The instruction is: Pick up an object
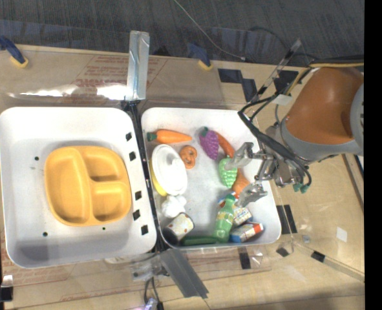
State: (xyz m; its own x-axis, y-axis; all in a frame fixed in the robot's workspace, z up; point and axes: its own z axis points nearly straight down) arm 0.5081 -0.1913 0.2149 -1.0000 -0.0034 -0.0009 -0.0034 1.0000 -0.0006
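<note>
Though reddish print shows on the cardboard [106,66] under both bins, it is too faint to read.

L to R, positions ref. the gripper [249,171]:

- Far left of it: left bin [16,192], white, shallow, rounded corners. Holds a yellow tray [87,185], smooth plastic, three compartments.
- Left, across the bin divider: right bin [197,116], same white plastic.
- Well left of it, in right bin: white round bowl [169,168] w/ yellow rim, glossy. Crumpled white lump [172,205] touching its lower edge, and a small pale cup [181,225] below that.
- Upper left: orange carrot [172,135], tapered, lying flat. Small orange knobbly piece [188,155] just below it.
- Nearer, upper left: purple grape bunch [209,143], bumpy, w/ a second orange carrot [225,144] alongside.
- Just beside the fingertips, left: green ribbed item [227,172]. An orange piece [240,185] is touching it.
- Below-left: green bottle [225,216], label unreadable; dark green cucumber [200,241] along the bin's near wall.
- Below: small tube [245,232], red and blue ends, text too small to read.

Gripper: metal fingers [244,151] spread apart over the right bin's right side, nothing seen gripped between them. No object lifted; all lie in the bin.
</note>
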